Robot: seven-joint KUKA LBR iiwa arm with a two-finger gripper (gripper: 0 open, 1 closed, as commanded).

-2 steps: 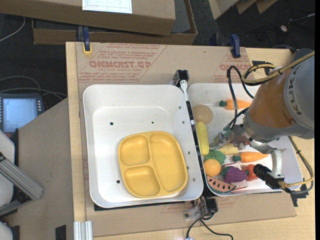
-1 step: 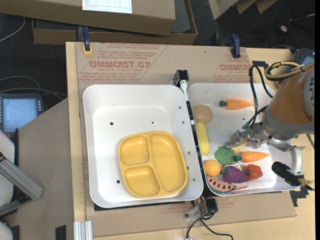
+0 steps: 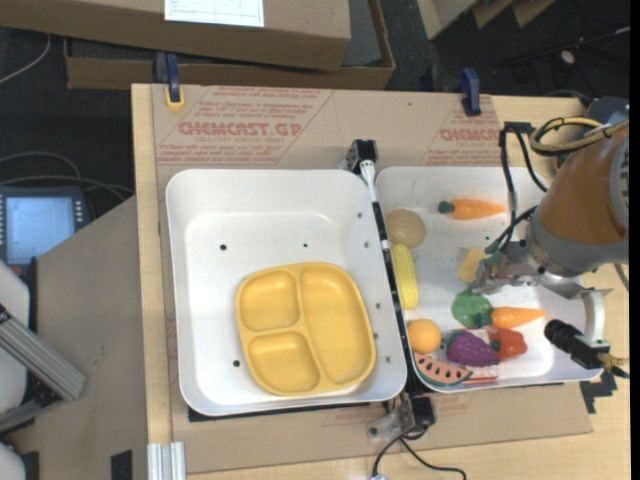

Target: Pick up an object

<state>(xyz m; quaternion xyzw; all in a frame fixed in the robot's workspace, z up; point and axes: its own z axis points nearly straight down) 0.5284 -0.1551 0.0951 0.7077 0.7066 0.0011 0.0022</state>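
Note:
The right bin (image 3: 440, 183) holds several toy foods. A carrot (image 3: 472, 208) lies near its far wall, with a beige round piece (image 3: 405, 228) and a corn cob (image 3: 405, 276) along the left wall. My gripper (image 3: 497, 274) hangs low in the bin's middle, reaching in from the right. It is just right of a yellow piece (image 3: 470, 265) and above a green vegetable (image 3: 470, 308). A second carrot (image 3: 518, 317), a red piece (image 3: 510, 344), purple grapes (image 3: 470, 349), an orange (image 3: 424, 335) and a watermelon slice (image 3: 440, 371) crowd the near edge.
The left bin (image 3: 200, 218) holds a yellow divided plate (image 3: 305, 326). The grey arm with its orange band (image 3: 590, 203) covers the right bin's right side. Cables (image 3: 520, 158) loop over the far right corner. A cardboard box (image 3: 200, 8) stands behind the bench.

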